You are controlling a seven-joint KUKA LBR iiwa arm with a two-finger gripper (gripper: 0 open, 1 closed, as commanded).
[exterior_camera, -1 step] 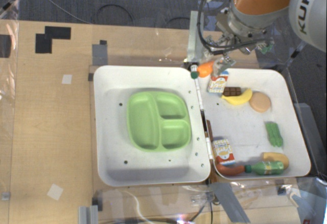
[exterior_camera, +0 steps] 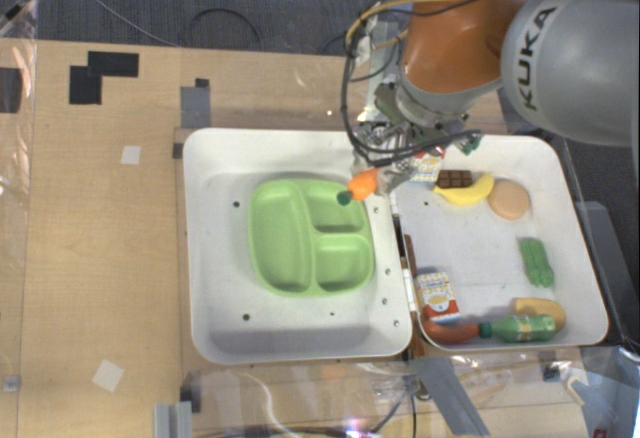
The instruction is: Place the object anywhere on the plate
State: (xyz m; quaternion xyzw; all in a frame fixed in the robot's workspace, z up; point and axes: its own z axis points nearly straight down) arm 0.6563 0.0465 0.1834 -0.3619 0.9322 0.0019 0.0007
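My gripper (exterior_camera: 372, 176) hung over seam between two bins, at plate's upper right corner. Small orange carrot (exterior_camera: 360, 184) with green top sat pinched between my fingertips, just above green plate (exterior_camera: 300, 236) rim. To do it well, I judged: carry carrot left until squarely over a compartment, lower close, then release so it wouldn't roll off rim.

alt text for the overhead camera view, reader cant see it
A grey and orange robot arm reaches in from the right, its gripper just above a small orange carrot at the top right edge of a green divided plate in the left white bin. The right bin holds scattered toy foods.
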